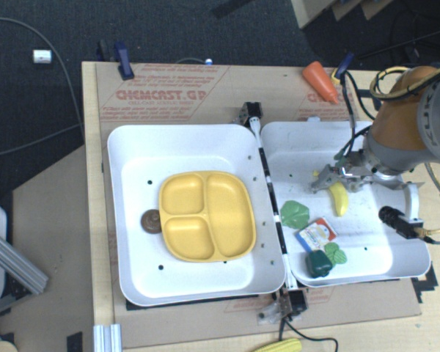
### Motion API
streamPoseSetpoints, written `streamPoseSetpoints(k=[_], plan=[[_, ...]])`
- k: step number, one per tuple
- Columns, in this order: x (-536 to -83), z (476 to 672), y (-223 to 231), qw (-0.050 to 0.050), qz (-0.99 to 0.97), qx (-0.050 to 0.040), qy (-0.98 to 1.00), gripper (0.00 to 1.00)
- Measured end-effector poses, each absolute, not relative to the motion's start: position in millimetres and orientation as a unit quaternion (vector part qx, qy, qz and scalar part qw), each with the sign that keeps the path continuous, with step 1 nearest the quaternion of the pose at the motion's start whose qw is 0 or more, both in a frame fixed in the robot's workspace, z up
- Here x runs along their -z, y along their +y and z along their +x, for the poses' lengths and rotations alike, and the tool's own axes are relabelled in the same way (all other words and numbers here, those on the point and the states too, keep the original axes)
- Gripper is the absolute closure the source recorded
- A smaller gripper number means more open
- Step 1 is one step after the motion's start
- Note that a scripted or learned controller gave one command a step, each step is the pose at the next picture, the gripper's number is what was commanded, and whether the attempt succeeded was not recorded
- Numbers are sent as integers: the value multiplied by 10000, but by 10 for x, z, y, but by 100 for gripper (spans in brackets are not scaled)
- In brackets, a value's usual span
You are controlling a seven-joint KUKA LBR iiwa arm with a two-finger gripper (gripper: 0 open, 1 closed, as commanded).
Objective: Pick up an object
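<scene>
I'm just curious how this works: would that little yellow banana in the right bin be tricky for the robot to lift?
Probably somewhat. The banana looks smooth and glossy, so it may slip. Its curved, narrow shape could let it roll or pivot when nudged. It looks like a small toy, likely light and stiff.

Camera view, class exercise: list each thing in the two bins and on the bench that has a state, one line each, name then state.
Yellow divided plate: upright in the left bin.
Brown round piece: beside the plate's left edge.
Banana: lying in the right bin, just under the gripper.
Green leaf piece: flat.
Small packet: flat.
Dark green block: at the near rim.
Orange carrot: on the bench, outside the bins.
</scene>
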State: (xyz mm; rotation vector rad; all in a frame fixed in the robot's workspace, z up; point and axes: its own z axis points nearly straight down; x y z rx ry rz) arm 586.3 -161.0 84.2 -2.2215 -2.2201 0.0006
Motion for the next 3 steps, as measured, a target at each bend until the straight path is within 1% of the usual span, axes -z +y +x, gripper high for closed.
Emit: streamPoseSetpoints(k=[1,2,3], plan=[[-948,5872,-1610,-9,-7075,8,-7067,100],[-846,6032,-1098,-5,-7066,8,-7076,100],[-1859,5985,-447,-8,-7064,14,-7078,100]])
